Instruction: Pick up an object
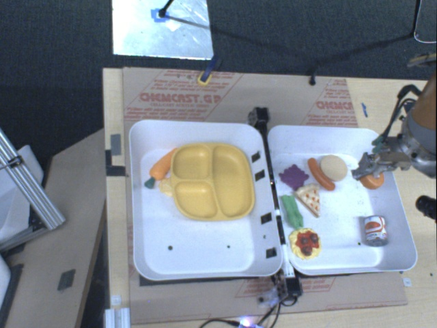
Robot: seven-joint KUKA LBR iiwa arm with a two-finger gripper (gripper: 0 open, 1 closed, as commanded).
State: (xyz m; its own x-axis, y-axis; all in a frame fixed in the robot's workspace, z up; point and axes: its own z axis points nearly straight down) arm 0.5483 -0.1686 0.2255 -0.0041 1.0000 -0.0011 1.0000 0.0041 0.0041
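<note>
Pick under way, lift unconfirmed: grey two-finger gripper (369, 169) low in right shallow white bin (341, 137), beside small orange rounded piece (373, 180); jaws' state indiscernible.

Gripper (372, 171) low over the right bin (403, 251), an orange piece (373, 180) right at its fingertips. Can (374, 229) sits near that bin's front corner. Left bin (147, 251) has a yellow divided plate (210, 181), carrot (162, 164) beside it.
</note>
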